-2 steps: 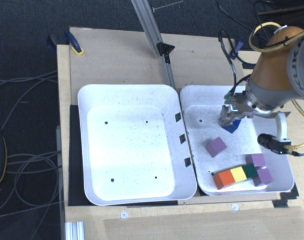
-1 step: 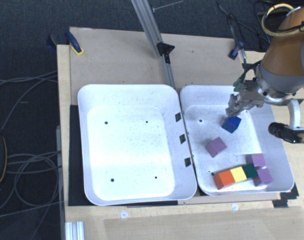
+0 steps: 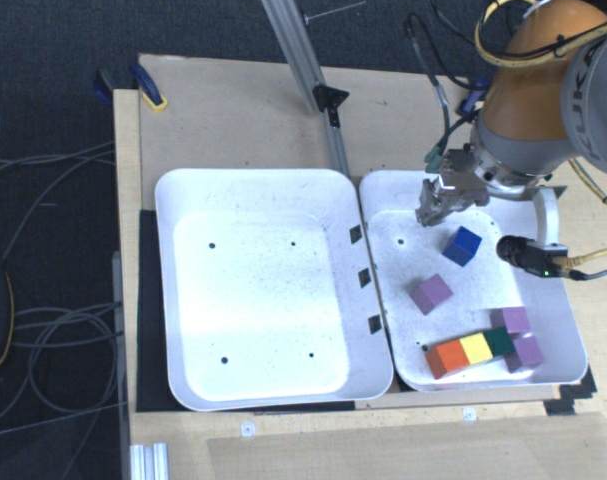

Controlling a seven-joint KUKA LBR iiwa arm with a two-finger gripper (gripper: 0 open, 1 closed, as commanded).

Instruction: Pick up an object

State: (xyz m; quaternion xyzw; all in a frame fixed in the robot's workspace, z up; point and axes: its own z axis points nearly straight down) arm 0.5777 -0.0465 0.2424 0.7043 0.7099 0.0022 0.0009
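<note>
1. Nearest the camera, down at the front edge of the right bin, sits a striped block banded orange, yellow and green, lying flat and slightly tilted. Touching its right end is a purple L-shaped piece, tucked against the bin's front right corner.
2. Moving up the bin floor, a purple cube sits alone near the middle, apart from the striped block.
3. Further back, a blue cube rests on the bin floor, tipped on a diagonal.
4. Now the gripper: it hangs over the back of the right bin, just up and left of the blue cube, close beside it. Nothing sits between its fingers, and whether they are spread or closed I cannot tell from this angle.
5. Above it, the arm comes in from the right, orange band bulking over the grey wrist.
6. Over on the left, the left bin lies beside its neighbour, its white floor speckled.
</note>
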